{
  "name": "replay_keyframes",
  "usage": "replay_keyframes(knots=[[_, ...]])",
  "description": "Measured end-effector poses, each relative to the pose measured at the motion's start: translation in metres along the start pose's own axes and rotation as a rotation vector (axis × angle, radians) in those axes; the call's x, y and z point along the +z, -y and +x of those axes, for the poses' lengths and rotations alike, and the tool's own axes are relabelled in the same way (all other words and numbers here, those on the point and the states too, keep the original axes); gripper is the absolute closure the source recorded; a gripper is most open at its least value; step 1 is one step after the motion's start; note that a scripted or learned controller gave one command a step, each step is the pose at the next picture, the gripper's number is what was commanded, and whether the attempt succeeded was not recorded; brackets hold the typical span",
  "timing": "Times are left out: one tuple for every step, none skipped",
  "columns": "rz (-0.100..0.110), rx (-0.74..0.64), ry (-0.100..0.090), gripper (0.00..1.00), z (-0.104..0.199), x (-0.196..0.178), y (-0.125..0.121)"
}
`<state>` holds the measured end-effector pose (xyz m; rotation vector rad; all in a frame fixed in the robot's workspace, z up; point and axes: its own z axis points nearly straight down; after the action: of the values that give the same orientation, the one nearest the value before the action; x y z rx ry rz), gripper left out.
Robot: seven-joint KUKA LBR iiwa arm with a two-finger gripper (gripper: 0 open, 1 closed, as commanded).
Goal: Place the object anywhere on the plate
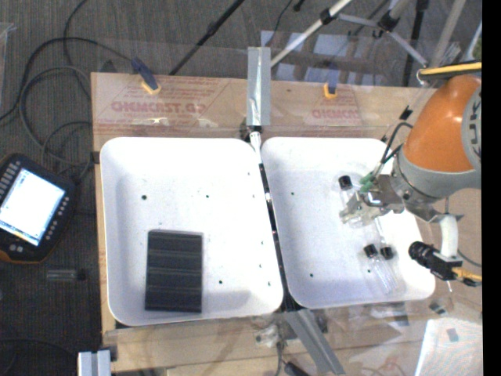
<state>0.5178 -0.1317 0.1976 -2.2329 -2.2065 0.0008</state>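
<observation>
Two bins: left bin (196, 186) and right bin (309, 225), white, side by side.
Landmark: black ribbed slab (174, 271), lying flat near the front of the left bin; I read it as the plate, though that is a guess.
Task's thing: I cannot name it for sure; the likeliest candidate is the clear black-capped pieces (378, 258), well to the right of the slab, in the right bin.
Handling: if those are the object, I judge them light, stiff and slippery, hard to see against white; I would take hold across the narrow clear body, below the caps.
Gripper: gripper (362, 204), far right of the slab and just behind the clear pieces; released or clenched, I cannot tell, and I see nothing held.
Arm pose: arm (427, 186) reaches in from the right, orange band (446, 131) high, wrist angled down toward the slab's side.
</observation>
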Motion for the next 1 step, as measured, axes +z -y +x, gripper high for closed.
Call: replay_keyframes(knots=[[0.004, 0.135, 0.001, 1.0, 0.0791, 0.009, 0.0162]])
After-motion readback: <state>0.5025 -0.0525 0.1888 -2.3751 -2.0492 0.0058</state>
